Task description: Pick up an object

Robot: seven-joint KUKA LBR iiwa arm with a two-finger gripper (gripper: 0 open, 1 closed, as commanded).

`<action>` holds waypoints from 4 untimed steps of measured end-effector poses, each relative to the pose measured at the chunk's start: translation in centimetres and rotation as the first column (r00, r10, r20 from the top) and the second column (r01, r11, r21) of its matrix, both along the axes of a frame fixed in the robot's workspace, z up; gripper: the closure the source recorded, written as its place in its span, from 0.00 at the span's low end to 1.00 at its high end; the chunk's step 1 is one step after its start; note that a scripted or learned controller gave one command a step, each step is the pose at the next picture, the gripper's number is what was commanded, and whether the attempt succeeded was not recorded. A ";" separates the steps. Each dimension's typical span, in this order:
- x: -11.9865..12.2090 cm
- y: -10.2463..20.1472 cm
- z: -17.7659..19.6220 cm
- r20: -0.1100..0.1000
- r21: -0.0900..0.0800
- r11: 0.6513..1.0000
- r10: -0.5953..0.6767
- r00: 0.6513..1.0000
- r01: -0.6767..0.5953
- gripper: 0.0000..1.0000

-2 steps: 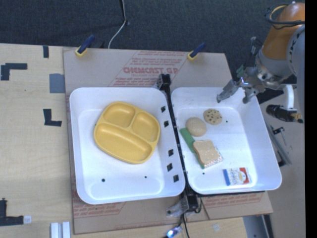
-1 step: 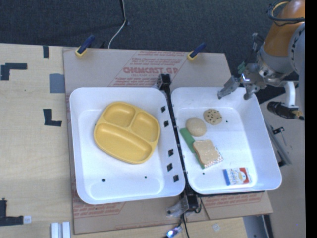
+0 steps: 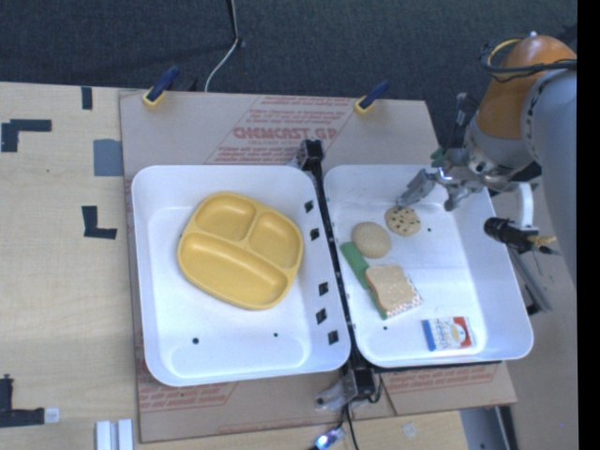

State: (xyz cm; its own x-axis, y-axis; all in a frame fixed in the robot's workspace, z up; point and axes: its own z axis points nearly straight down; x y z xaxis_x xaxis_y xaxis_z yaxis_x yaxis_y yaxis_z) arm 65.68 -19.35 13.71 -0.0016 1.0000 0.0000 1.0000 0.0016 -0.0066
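The right bin (image 3: 487, 279) holds a chocolate-chip cookie (image 3: 402, 220), a round tan bun (image 3: 370, 240), a sandwich slice (image 3: 393, 290) with a green strip (image 3: 356, 264) beside it, and a small red, white and blue packet (image 3: 446, 334). My gripper (image 3: 434, 192) hangs over the bin's far right part, just above and right of the cookie. Its fingers (image 3: 413, 192) are spread apart with nothing between them.
A yellow divided plate (image 3: 242, 249) lies in the left bin (image 3: 169, 345). A black divider (image 3: 323, 251) runs between the bins. Yellow and blue clamps (image 3: 160, 86) hold the cardboard at the back. The grey arm (image 3: 553, 111) fills the right side.
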 end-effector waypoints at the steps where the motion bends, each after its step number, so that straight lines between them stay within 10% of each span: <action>1: 0.0 0.1 -5.3 0.005 -0.002 1.000 0.001 1.000 -0.001 0.00; 2: 0.2 0.1 -3.7 0.012 -0.004 1.000 0.003 1.000 -0.003 1.00; 4: 0.7 0.6 6.5 0.012 -0.001 1.000 0.001 1.000 -0.001 1.00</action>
